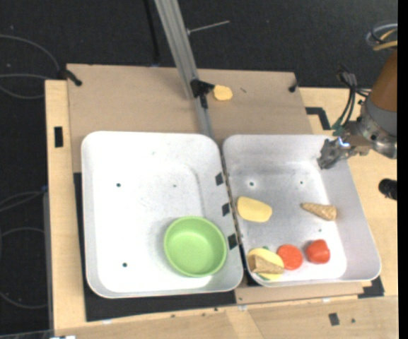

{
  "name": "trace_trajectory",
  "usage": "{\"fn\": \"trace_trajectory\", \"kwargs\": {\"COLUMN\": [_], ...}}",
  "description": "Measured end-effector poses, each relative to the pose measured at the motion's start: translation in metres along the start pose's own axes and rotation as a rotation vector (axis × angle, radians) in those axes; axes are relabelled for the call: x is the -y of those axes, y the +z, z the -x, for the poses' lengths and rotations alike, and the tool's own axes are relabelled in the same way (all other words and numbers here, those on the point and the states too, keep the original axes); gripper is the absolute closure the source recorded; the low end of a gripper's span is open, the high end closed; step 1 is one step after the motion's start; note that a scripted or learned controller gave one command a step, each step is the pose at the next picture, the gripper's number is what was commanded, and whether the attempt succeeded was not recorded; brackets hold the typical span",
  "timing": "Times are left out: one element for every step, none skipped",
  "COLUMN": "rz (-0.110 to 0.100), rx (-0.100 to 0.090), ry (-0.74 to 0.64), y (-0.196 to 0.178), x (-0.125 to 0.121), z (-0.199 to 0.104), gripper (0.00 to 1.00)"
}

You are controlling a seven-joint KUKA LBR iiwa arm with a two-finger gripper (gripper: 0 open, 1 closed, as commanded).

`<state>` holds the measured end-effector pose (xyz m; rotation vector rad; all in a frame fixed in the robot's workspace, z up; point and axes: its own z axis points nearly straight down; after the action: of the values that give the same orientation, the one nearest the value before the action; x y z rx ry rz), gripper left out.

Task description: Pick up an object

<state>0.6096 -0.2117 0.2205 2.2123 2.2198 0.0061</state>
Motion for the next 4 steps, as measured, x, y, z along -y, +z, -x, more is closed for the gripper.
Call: {"fn": "trace_trajectory", "kwargs": {"rz": [-0.004, -0.008, -0.007, -0.005], "rx": [-0.002, -0.002, -0.003, -0.004], "ry": [-0.001, -0.002, -0.003, -0.005], "y": [-0.018, -0.011, -0.003, -0.017], "x": [-0.001, 0.002, 0.000, 0.000], "z": [0.001, -0.048, -0.097, -0.148], "gripper": [1.00, 1.00, 1.00, 1.00]}}
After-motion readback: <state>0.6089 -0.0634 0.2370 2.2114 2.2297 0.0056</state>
